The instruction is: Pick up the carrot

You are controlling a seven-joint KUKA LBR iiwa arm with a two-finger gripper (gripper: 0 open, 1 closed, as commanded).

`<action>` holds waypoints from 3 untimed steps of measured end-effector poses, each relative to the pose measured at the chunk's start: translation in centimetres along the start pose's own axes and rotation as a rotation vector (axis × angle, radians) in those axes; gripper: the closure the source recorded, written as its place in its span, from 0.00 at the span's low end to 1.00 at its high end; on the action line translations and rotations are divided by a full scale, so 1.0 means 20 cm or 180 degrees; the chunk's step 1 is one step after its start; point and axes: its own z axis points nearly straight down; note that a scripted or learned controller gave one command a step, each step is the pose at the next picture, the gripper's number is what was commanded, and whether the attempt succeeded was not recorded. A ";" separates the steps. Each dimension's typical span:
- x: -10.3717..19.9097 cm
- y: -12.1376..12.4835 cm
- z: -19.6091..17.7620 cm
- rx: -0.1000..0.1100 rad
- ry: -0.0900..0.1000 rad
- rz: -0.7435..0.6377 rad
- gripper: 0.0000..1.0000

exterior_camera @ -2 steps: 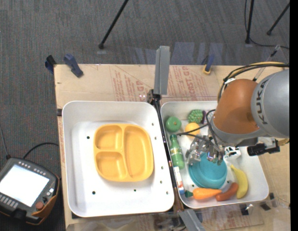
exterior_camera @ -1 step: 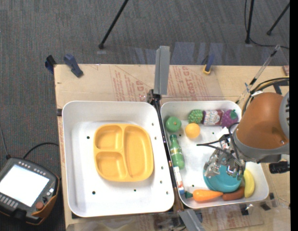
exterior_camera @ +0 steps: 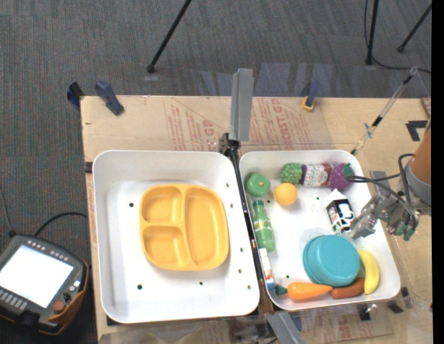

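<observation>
The carrot is orange with a green stub at its left end. It lies flat along the front wall of the right bin, just under a teal bowl and end to end with a brown sausage. My gripper hangs over the right rim of that bin, up and to the right of the carrot and well apart from it. Its fingers look spread, with nothing between them.
The right bin also holds a banana, a black-and-white carton, a green bottle, a green apple, an orange and grapes. A yellow divided plate lies in the left bin.
</observation>
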 end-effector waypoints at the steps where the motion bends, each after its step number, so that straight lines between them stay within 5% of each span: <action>1: -0.14 0.01 0.40 -0.0009 -0.0027 0.1291 1.00; 2: -0.40 0.18 0.17 0.0000 0.0003 0.1496 1.00; 3: -0.45 0.34 0.50 0.0011 0.0010 0.2533 1.00</action>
